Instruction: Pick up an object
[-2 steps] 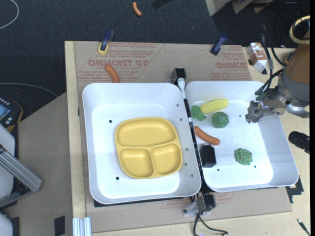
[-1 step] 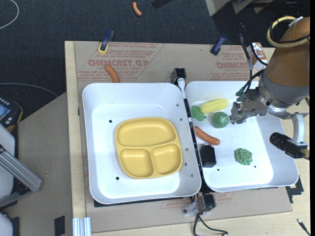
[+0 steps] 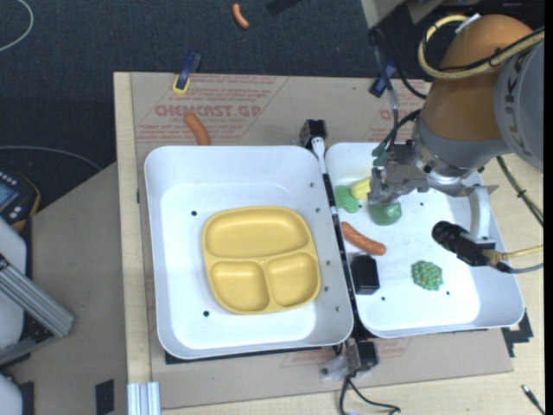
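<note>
Gripper is down in the right bin at a green object. Can't tell its state. Nothing lifted yet.

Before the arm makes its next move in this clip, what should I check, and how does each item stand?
1. Tool is over the right bin: ok.
2. A target lies under it: ok, a green object sits right below.
3. Grasp confirmed: cannot tell, the wrist hides the contact.
4. Neighbours stand apart from the target: not ok, a yellow-green piece and the orange sausage lie close.
5. Green broccoli-like piece is out of the way: ok.
6. Yellow tray lies in the left bin, away from the arm: ok.
</note>
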Robot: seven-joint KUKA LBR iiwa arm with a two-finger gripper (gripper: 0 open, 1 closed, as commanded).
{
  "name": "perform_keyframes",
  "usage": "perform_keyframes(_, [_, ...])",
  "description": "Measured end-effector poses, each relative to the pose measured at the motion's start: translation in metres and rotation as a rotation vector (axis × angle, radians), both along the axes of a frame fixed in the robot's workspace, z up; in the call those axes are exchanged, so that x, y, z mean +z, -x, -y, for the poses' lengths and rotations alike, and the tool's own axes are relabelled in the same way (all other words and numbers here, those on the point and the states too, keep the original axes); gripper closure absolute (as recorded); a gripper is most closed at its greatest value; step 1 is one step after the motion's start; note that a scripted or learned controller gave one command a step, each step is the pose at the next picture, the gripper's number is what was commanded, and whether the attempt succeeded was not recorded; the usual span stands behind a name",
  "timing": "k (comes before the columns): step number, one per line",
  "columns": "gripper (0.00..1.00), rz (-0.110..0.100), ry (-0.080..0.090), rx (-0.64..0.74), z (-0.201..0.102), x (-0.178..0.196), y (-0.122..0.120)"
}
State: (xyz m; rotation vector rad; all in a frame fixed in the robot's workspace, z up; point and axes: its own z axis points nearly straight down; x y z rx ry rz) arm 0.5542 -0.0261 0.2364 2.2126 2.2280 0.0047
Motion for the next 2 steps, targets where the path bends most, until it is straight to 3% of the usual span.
perform_keyframes(1, [1.00, -0.001, 0.001, -0.003, -0.031, -0.002, -0.006])
perform_keyframes(2, [1.00, -0.008, 0.001, -0.007, -0.031, -0.022, -0.001])
